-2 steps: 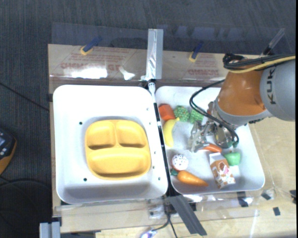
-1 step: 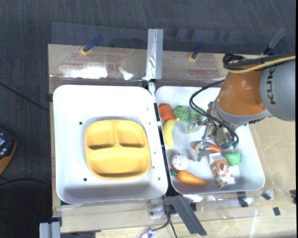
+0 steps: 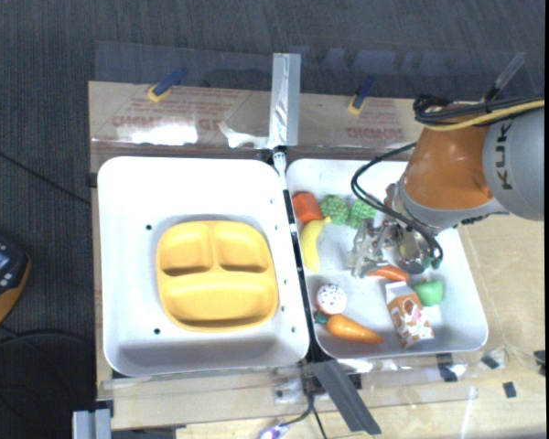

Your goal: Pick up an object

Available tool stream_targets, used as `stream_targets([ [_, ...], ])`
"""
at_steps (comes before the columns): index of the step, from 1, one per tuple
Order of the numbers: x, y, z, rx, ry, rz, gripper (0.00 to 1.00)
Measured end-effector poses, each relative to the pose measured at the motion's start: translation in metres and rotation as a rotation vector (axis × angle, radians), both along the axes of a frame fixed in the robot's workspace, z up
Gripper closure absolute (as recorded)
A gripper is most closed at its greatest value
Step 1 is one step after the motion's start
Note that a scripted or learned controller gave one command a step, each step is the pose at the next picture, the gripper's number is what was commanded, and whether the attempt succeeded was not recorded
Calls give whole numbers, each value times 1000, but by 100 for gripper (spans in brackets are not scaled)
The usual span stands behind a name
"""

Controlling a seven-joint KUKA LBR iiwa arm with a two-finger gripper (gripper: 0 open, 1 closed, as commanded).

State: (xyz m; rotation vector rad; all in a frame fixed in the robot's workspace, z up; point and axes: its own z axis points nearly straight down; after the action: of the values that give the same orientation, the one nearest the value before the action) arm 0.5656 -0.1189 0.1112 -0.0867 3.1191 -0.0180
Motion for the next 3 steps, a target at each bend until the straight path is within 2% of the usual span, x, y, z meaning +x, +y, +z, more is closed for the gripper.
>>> stream_targets([
  [1, 94, -57, 132, 10, 16, -34, 100],
  [2, 94, -57, 132, 11, 16, -34, 0],
  [3, 76, -61, -16, 13, 15, -123, 0],
])
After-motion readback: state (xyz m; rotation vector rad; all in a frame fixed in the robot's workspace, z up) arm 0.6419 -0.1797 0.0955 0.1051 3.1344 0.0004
